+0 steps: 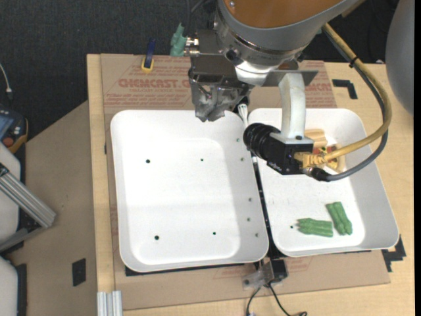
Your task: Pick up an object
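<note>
Two green ridged pieces lie in the right bin (376, 196) near its front edge, one lying crosswise (315, 227) and one angled beside it (339, 217). A tan wooden piece (316, 139) rests further back in that bin, partly hidden by the robot's wrist hardware. My gripper (211, 106) hangs over the far right corner of the left bin (119, 176), close to its back rim, well away from the green pieces. I see nothing clearly held in it.
The bins sit side by side on a cardboard sheet (105, 97). A blue and yellow clip (148, 58) and a green clamp (177, 41) stand at the sheet's far edge. The arm's large body overhangs the back of both bins.
</note>
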Available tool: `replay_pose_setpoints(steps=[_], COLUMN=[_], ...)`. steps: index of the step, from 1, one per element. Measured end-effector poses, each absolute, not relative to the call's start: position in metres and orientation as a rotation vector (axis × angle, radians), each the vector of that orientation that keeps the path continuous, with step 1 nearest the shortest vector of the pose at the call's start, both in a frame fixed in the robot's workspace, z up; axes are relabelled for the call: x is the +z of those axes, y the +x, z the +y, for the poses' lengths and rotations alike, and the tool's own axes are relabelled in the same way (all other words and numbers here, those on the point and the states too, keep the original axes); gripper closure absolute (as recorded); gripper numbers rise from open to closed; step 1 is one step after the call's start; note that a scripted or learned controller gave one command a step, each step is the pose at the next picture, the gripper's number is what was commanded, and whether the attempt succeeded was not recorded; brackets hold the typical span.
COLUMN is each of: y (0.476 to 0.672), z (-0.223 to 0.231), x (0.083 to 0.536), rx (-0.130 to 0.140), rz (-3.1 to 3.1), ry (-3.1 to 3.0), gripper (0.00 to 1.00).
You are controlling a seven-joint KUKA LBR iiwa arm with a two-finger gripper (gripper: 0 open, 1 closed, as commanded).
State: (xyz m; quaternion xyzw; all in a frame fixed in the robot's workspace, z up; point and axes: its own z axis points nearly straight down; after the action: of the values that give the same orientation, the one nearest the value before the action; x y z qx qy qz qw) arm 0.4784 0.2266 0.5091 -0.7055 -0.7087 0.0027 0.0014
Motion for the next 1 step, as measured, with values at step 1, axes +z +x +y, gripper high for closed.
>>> replay_pose_setpoints(steps=[1], y=[0.4791], z=[0.2253], x=[0.5222], rx=[-0.002], rz=[-2.223], ry=[-2.219], gripper=[1.0])
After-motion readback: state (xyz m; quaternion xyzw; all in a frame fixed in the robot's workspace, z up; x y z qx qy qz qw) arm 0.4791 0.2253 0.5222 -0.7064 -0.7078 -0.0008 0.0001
